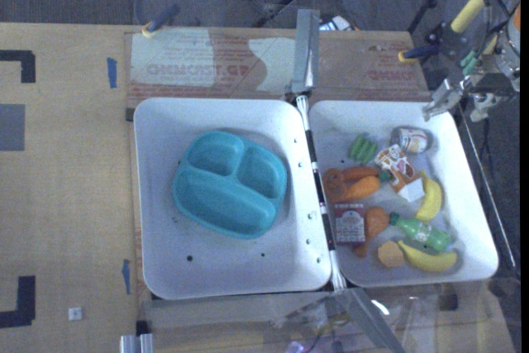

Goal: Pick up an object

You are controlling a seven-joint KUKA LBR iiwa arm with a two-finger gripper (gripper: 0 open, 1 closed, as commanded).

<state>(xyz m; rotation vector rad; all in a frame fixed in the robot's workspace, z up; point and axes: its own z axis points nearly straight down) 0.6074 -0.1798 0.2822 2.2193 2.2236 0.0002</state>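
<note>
While my pincer point(446, 95) hangs over the counter point(66, 178) just past the right bin's point(479, 248) rim at about one o'clock, I cannot tell how it stands, for it is too small and blurred.

Nothing is between it and the toys below. The left bin point(157, 260) bears a teal tray point(231, 183) with three compartments.

The right bin holds the pickings: a can point(411, 140) at twelve o'clock, a green piece point(362, 148) at eleven, a carrot point(354, 182) at nine, a small carton point(397, 166) near the middle, one banana point(430, 198) at three, a second banana point(430, 259) at five, a green bottle point(421, 232) between them, and a red packet point(350, 225) at seven.
</note>
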